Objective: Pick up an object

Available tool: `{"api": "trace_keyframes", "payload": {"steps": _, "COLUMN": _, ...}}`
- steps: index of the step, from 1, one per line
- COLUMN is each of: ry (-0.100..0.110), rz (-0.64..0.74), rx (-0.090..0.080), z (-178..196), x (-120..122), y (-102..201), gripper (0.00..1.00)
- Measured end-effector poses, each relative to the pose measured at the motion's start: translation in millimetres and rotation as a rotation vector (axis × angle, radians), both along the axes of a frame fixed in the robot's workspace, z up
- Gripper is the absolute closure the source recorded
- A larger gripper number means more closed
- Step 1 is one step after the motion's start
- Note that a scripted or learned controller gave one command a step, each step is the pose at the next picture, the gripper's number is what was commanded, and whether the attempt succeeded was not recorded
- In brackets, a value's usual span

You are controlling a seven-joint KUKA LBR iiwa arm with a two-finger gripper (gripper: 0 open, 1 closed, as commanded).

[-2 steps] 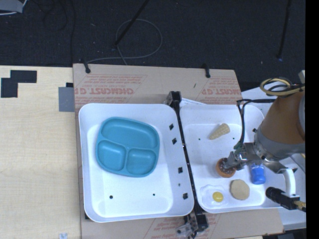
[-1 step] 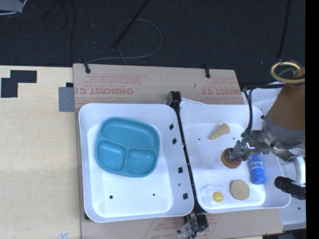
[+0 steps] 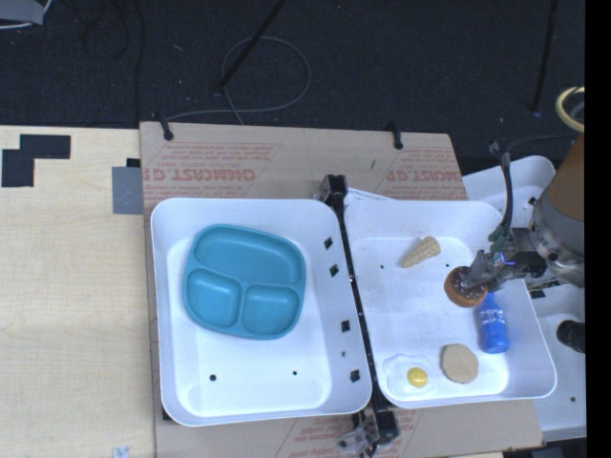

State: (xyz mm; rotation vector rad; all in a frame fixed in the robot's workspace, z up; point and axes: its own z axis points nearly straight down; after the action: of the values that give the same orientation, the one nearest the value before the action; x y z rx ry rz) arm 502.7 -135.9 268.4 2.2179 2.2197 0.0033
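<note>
Toys crowd the near edge of the right bin (image 3: 535,375): a fried-egg piece (image 3: 412,374) by the near-left corner and a tan cookie-like disc (image 3: 459,363) just beside it. Behind them a small blue bottle (image 3: 494,327) lies along the right wall, its upper end close to a brown ring-shaped piece, probably a toy doughnut (image 3: 463,289). Right at that doughnut sits the end effector (image 3: 487,271), reaching in over the right wall; it is low enough for a grasp, but glare and clutter hide whether it is spread or closed, and I cannot tell if anything is between it. Since the task names no particular object, the doughnut looks the likely target, judged from that placement alone. Farther back, a pale cone-shaped piece (image 3: 420,252) lies alone in the middle of the bin, with open floor all round it, an easier approach. The bottle and right wall leave little room beside the doughnut. In the left bin (image 3: 162,256) a blue divided plate (image 3: 245,281) rests toward the far-left part, well apart from the arm. Cardboard (image 3: 286,160) lies under both bins on the table (image 3: 67,303).
</note>
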Motion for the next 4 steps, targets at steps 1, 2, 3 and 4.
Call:
{"api": "trace_keyframes", "payload": {"steps": 1, "ry": 0.004, "rz": 0.000, "rx": 0.001, "z": 28, "x": 0, "y": -1, "gripper": 1.00}}
{"api": "trace_keyframes", "payload": {"steps": 2, "ry": 0.009, "rz": 0.004, "rx": 0.004, "z": 9, "x": 2, "y": 56, "gripper": 1.00}}
{"api": "trace_keyframes", "payload": {"steps": 3, "ry": 0.008, "rz": 0.004, "rx": 0.003, "z": 9, "x": 4, "y": 105, "gripper": 1.00}}
{"api": "trace_keyframes", "payload": {"steps": 4, "ry": 0.011, "rz": 0.002, "rx": 0.002, "z": -11, "x": 10, "y": 152, "gripper": 1.00}}
